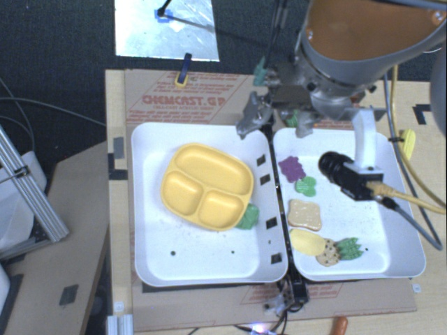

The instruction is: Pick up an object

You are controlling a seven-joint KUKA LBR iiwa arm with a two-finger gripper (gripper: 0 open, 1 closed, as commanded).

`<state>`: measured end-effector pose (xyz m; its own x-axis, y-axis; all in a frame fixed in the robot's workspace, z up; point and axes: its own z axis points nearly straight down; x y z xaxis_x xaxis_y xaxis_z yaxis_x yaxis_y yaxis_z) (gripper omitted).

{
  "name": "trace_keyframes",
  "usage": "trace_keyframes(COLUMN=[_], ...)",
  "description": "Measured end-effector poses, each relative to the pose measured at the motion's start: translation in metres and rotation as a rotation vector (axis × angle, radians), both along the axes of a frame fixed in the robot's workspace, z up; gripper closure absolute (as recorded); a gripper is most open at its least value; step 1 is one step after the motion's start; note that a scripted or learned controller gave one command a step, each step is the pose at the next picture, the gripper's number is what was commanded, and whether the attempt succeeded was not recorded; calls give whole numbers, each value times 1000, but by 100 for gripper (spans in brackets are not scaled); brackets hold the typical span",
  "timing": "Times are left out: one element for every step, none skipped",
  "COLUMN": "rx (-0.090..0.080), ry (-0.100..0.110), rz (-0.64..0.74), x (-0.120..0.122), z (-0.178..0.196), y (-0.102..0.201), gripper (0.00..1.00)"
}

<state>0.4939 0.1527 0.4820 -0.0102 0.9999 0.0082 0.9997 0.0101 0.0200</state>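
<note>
My gripper (276, 117) over the far rim between the bins; whether it is clenched or released, I cannot tell.
Yellow plate (207, 185) lies in the left bin (155, 257); toy bread slice (304, 215) in the right bin (392, 239).

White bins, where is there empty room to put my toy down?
Left bin: the bare front strip between the yellow plate and the near rim. Right bin: bare floor right of the toast slice and pineapple toy. Crowded beside the divider, around the purple toy.
</note>
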Motion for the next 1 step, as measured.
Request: trace_keyframes(rx=[-4], ry=[12], rz=[0], x=[-8], z=[56], y=[62], gripper=[0])
